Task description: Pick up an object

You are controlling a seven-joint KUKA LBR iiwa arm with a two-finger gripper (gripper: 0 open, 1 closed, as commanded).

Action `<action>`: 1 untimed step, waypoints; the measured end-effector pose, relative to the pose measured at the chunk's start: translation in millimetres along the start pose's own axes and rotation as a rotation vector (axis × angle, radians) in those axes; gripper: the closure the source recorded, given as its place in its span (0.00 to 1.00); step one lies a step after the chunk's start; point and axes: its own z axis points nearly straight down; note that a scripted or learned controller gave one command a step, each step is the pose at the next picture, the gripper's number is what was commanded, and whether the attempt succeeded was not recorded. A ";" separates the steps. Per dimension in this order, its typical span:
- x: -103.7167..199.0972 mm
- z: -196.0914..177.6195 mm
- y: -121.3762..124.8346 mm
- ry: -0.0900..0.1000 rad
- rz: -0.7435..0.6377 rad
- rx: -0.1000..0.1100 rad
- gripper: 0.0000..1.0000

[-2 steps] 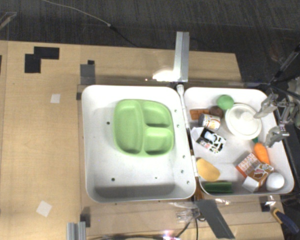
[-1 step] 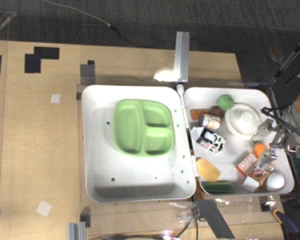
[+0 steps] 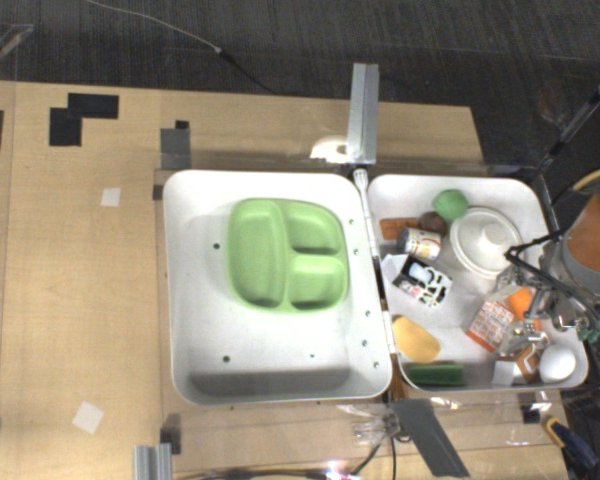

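The right bin point(image 3: 520, 190) holds a jumble of small objects. Among them are a green ball point(image 3: 450, 204), a white bowl point(image 3: 483, 240), a small can point(image 3: 420, 244), a black-and-white packet point(image 3: 421, 282), a yellow piece point(image 3: 415, 339), a flat dark green item point(image 3: 436, 374), a red-and-white packet point(image 3: 490, 323), an orange piece point(image 3: 521, 301) and a white egg point(image 3: 557, 364). My gripper point(image 3: 529, 336) hangs low over the bin's near right corner, between the red-and-white packet and the egg. The orange piece lies just beside it. Nothing shows clearly held.
In the left bin point(image 3: 195, 308) lies a light green divided tray point(image 3: 285, 253). A metal post point(image 3: 363, 113) stands behind the wall between the bins. The arm's orange band point(image 3: 595, 230) and black cables point(image 3: 530, 246) overhang the right bin's right edge.
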 end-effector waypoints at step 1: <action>-16.0 19.7 -0.7 -0.004 0.017 0.003 0.00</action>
